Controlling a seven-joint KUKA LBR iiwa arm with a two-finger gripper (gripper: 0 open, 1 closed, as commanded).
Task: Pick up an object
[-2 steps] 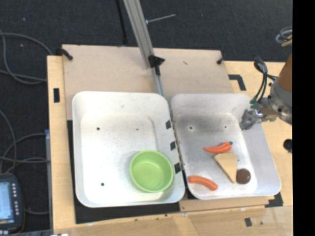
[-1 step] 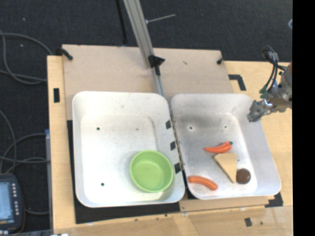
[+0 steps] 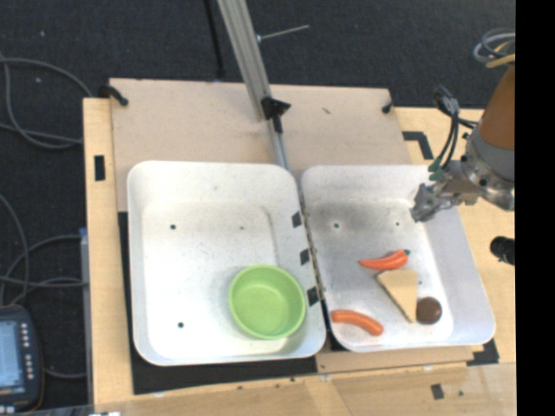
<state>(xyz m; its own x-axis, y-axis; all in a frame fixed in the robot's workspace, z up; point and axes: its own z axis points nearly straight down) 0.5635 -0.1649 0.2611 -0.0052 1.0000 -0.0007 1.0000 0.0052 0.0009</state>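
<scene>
In the right bin (image 3: 347, 198) lie an orange chili-like piece (image 3: 383, 260), a tan cheese wedge (image 3: 399, 291), a small brown ball (image 3: 427, 310) and an orange sausage-like piece (image 3: 356, 321). A green bowl (image 3: 266, 301) sits in the left bin (image 3: 182, 206) near its front right corner. My gripper (image 3: 423, 206) hangs over the right bin's far right side, above and to the right of the chili piece, well apart from every object. Nothing shows between its fingers.
A slanted metal pole (image 3: 250, 59) rises from behind the bins down to their shared edge. Cables (image 3: 26, 102) lie on the dark floor to the left. The bench's bare board (image 3: 217, 120) stretches behind both bins.
</scene>
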